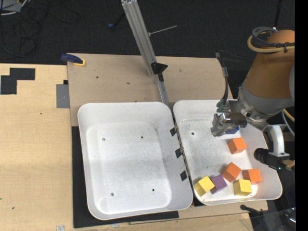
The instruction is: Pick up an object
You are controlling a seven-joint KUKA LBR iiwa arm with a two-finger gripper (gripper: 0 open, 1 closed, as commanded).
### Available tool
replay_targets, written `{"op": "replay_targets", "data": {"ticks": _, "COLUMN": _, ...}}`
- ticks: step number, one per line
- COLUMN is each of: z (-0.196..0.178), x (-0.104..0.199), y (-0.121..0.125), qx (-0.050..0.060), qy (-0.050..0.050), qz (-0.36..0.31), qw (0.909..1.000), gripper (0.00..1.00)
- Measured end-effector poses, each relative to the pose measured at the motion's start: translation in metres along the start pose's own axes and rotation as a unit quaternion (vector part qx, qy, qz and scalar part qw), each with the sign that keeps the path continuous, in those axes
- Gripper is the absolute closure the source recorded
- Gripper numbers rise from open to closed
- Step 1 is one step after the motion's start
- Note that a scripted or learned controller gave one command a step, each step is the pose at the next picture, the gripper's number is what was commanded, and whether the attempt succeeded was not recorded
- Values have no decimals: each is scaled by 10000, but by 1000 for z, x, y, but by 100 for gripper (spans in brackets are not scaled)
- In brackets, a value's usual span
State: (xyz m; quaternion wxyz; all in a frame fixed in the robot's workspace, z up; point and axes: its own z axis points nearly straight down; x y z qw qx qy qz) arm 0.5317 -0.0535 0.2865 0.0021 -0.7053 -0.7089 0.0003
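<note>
A: What is shown in the camera view?

B: Two shallow white bins are seen side by side on the worktop [120,81]. The left bin [91,124] is bordered along its right side by the right bin [202,110]. The grey arm [269,81], with its orange band, is seen reaching in from the right, and the gripper [222,127] is placed over the upper middle of the right bin.

A: Where are the objects located?

B: All are found in the right bin. An orange block [236,145] is seen just below and right of the gripper, apart from it. Nearer the front wall, a cluster is formed by a second orange block [231,171], a third orange block [253,176], a purple block [218,182], a yellow block [204,185] and a second yellow block [242,187].

A: How are the fingers set?

B: It cannot be told whether they are apart or together; no block is seen between them.
</note>
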Motion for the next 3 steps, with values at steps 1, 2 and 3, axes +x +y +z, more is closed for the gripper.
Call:
{"op": "replay_targets", "data": {"ticks": 1, "z": 12, "x": 42, "y": 3, "qx": 9, "qy": -4, "qz": 10, "qw": 10000, "gripper": 100}}
{"op": "replay_targets", "data": {"ticks": 2, "z": 40, "x": 96, "y": 16, "qx": 19, "qy": -5, "qz": 6, "qw": 10000, "gripper": 100}}
{"op": "replay_targets", "data": {"ticks": 3, "z": 46, "x": 144, "y": 30, "qx": -1, "qy": -8, "qz": 10, "qw": 10000, "gripper": 100}}
